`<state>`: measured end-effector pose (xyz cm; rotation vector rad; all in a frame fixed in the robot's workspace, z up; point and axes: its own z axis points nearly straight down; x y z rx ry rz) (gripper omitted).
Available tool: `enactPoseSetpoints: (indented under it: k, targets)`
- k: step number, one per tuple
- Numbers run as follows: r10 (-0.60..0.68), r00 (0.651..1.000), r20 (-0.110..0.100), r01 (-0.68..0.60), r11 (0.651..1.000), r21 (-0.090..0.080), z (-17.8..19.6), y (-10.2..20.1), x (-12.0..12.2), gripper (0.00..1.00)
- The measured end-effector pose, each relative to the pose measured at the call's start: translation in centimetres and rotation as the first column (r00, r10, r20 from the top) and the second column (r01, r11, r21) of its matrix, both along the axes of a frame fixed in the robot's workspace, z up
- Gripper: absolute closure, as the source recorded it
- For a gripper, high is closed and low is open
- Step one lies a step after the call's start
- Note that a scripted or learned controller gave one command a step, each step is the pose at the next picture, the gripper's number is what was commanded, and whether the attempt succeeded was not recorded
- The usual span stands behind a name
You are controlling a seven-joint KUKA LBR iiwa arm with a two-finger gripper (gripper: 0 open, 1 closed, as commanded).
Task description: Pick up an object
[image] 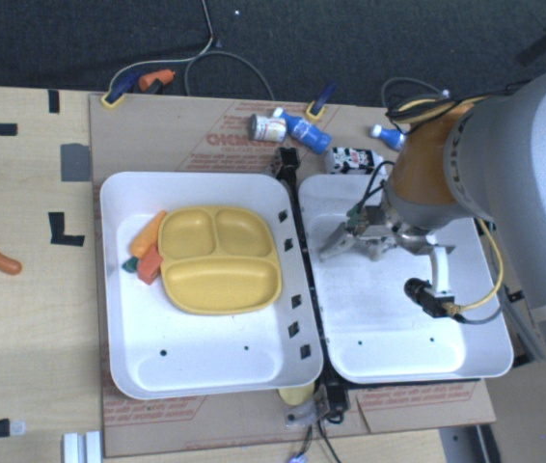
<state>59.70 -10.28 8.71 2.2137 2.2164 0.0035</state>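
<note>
A cardboard-topped bench point(205, 138) bears two shallow white bins. The grey arm's two-finger pincer point(342, 242) hangs over the right bin point(398, 345); whether it is released or clenched, I cannot tell. Well to its left, in the left bin point(186, 365), lies a yellow sectioned plastic plate point(220, 258), with an orange carrot-shaped toy point(145, 237) touching the plate's far side.

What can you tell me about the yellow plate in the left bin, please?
The yellow plate is a divided tray that looks like smooth plastic, with two small compartments at the far side and one long compartment at the near side. It lies flat, right side up, in the middle of the left bin. An orange toy carrot lies against its left edge.
</note>
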Motion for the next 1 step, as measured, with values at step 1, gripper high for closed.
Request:
enactPoseSetpoints:
  k: [1]
  targets:
    - [0.002, 1.000, -0.003, -0.002, 1.000, 0.003, -0.16, 0.73, 6.26, 0.00]
